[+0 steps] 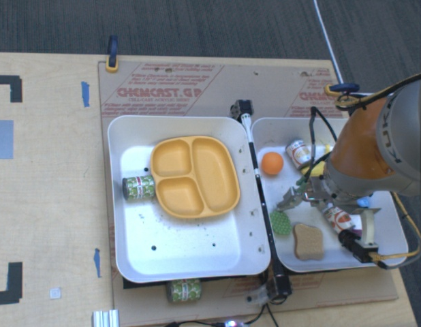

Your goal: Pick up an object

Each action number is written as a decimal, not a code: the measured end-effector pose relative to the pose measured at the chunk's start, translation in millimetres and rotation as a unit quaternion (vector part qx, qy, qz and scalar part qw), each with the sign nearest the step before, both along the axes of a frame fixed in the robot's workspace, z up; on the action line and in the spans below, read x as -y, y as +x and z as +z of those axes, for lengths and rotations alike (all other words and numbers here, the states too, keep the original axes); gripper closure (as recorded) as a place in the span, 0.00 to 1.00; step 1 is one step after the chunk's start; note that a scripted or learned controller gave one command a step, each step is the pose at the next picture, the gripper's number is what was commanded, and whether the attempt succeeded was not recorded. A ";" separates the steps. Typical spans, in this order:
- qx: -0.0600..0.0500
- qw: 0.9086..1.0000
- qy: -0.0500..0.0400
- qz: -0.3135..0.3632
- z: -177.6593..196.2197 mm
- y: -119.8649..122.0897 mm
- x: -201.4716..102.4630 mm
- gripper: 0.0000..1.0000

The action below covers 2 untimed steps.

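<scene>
Can [184, 290] lying on bench edge below left bin [129, 251] | bread slice [308, 242], green scrubber [281, 223] in right bin [394, 240] | gripper [298, 196] above scrubber, jaw state unclear | divided yellow plate [195, 176], labelled can [139, 187] | orange ball [272, 163] | board printed "CHEMCAST GP" [159, 92]

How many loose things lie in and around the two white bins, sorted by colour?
Yellow: 1, the divided plate
Orange: 1, the ball
Green: 3, the can in the left bin, the can below it on the bench, the green piece
Brown: 1, the sponge-like block
Total: 6, leaving out the part-hidden items under the arm.
</scene>
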<state>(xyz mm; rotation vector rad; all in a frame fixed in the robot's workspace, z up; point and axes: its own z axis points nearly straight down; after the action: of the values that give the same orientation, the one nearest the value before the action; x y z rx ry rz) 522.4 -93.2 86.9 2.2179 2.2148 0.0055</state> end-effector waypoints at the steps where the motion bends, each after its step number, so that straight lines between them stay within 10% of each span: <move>1: 0.000 1.000 0.001 0.001 -0.1 -35.3 2.9 0.00; 2: 0.003 1.000 0.000 0.000 10.7 -33.3 3.3 1.00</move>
<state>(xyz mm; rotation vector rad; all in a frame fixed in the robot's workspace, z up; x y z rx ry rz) 489.1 -96.5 97.6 2.2154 2.2121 0.0118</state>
